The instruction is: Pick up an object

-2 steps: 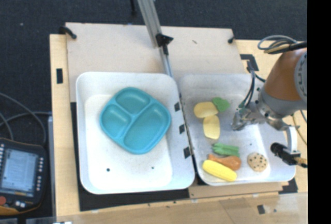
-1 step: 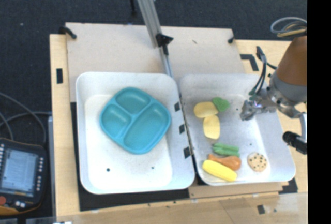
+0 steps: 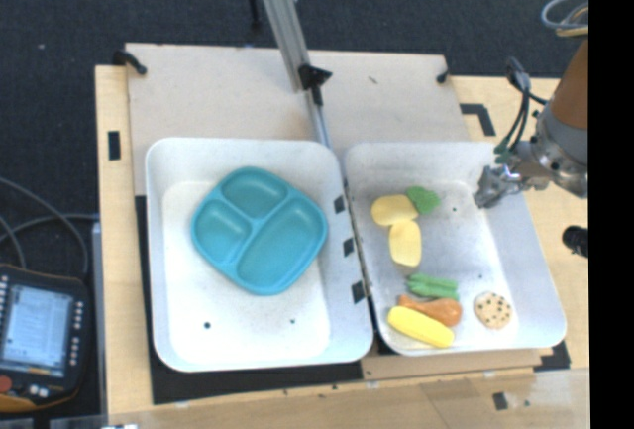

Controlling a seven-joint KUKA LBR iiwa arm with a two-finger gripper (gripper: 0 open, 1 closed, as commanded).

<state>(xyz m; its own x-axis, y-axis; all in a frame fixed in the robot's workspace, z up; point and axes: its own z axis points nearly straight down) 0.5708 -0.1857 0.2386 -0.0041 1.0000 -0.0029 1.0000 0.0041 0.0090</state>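
Note:
The right bin [image 3: 515, 229] holds several toy foods. Two pale yellow pieces [image 3: 393, 210] [image 3: 405, 243] lie near its left side, with a green piece [image 3: 423, 199] beside the upper one. Toward the front lie a green pod [image 3: 431, 285], an orange carrot [image 3: 436, 306], a yellow banana [image 3: 420, 326] and a speckled cookie [image 3: 492, 309]. My gripper [image 3: 490, 188] hangs over the bin's right rear part, apart from all of them, with nothing seen between its tips.
The left bin [image 3: 178, 318] carries a blue divided plate [image 3: 261, 229]. A grey metal post [image 3: 287, 21] slants up from between the bins at the back. A pendant with a screen [image 3: 35, 323] lies off the bench at the left.

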